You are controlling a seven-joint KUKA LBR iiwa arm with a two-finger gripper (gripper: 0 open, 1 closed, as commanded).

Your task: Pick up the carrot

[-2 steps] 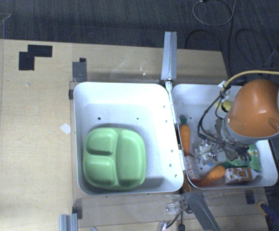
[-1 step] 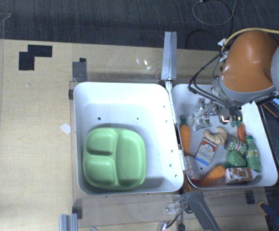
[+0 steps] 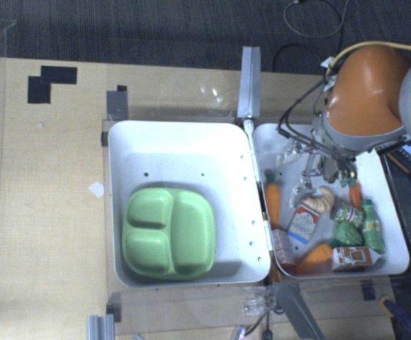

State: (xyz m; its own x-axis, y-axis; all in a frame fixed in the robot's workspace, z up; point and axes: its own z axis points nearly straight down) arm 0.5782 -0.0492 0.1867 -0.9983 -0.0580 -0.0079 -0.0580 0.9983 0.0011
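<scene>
Although the grey KUKA arm [image 3: 375,91] with its orange band fills the upper right of the view, its body covers much of what matters below it. Left of it, the left bin [image 3: 120,147] holds a green divided tray [image 3: 169,231] with three compartments and nothing else I can make out. The right bin [image 3: 395,250] is crowded: a small carton [image 3: 302,225] with a picture on it, a brown juice-box-like carton [image 3: 352,258], some green leafy toy vegetables [image 3: 351,225], and a pale rounded item [image 3: 322,201] I cannot name.

More than one orange piece could be the carrot. The clearest, the carrot [image 3: 272,202], lies upright along the right bin's left wall, just beside the carton. Another orange piece [image 3: 314,256] rests near the front wall, and a third [image 3: 355,192] peeks out by the gripper.

By my judgement the carrot is a light, stiff plastic toy, smooth and likely slippery, tapering toward one end; a grasp across its thicker middle looks best, though the wall crowds one side.

Hanging over the bin's middle, the gripper [image 3: 317,178] is a tangle of metal and cables; whether it is spread or closed, or has hold of anything, I cannot tell.
</scene>
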